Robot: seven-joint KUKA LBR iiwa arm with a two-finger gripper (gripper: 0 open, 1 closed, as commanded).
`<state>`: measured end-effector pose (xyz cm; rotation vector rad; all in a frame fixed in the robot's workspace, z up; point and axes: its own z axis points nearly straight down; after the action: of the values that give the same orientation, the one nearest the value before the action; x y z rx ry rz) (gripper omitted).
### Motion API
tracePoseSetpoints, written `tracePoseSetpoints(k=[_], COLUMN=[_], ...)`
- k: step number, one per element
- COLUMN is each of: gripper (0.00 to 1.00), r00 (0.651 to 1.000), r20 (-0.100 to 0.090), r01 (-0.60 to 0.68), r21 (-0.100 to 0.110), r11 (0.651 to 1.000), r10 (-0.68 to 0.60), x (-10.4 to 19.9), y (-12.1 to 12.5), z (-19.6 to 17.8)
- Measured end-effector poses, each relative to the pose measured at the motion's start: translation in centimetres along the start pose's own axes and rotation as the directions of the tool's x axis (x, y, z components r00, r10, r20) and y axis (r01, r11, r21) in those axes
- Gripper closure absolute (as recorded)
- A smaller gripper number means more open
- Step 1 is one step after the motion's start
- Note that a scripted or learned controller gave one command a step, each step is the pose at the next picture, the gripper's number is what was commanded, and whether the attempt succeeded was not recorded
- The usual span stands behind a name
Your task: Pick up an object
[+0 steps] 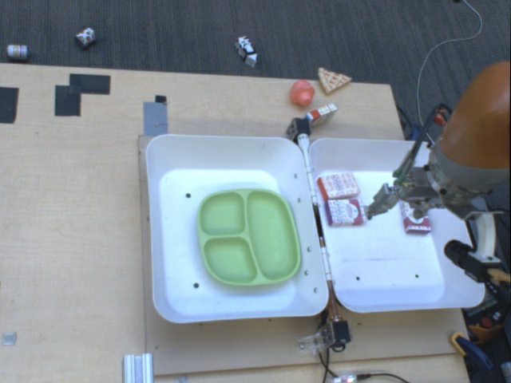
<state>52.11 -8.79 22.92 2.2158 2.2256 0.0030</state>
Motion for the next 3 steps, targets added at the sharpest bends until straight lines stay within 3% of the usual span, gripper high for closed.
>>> tracePoseSetpoints(k=[1,2,3], gripper=[0.00,0.00,1.00], r00=[1.000,1.000,1.000], r20=[0.000,0.007,0.006], r01=[-0.003,-0.005,-0.003], r21=[0.001,-0.014,-0.018], r11=[1.000,1.000,1.000], r10=[0.003,0.005,0.003], x=[-2.1,-0.7,-0.6], y=[-1.5,-3.1,-2.9], z=[13.3,14.1,13.0])
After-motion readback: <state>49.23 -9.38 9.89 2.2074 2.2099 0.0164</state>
